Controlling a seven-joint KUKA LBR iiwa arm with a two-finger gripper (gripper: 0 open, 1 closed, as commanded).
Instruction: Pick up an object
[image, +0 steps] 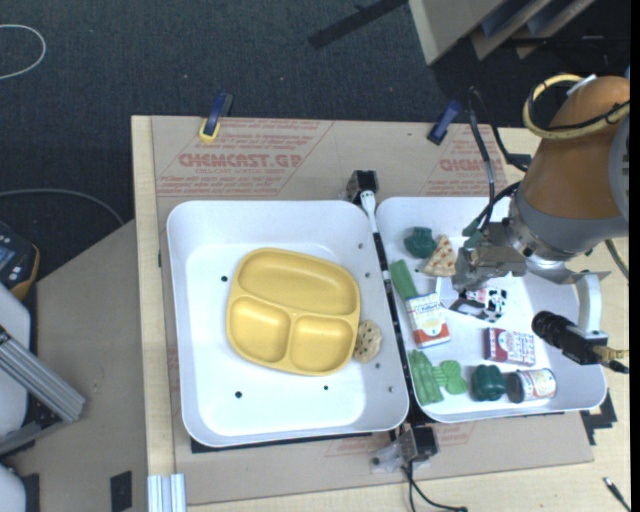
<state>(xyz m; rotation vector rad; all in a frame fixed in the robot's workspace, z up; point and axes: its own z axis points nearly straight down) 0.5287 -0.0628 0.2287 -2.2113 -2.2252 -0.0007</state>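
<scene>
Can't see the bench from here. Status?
Gripper low in right bin, above black-and-white toy. Nothing seen held. Pizza slice, carton crowd close.

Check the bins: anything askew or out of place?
One oddity: a round speckled cookie lies in the left white bin, wedged against the yellow divided plastic plate, apart from the other small items in the right white bin. Nothing looks spilled or damaged.

My arm (580, 150) is a fat rounded orange segment that narrows into a smooth grey collar, below which sits my boxy grey wrist block of metal plates, with a thin black cable (487, 165) trailing along my left flank and a pale ring (560, 100) looped over my upper end.
</scene>
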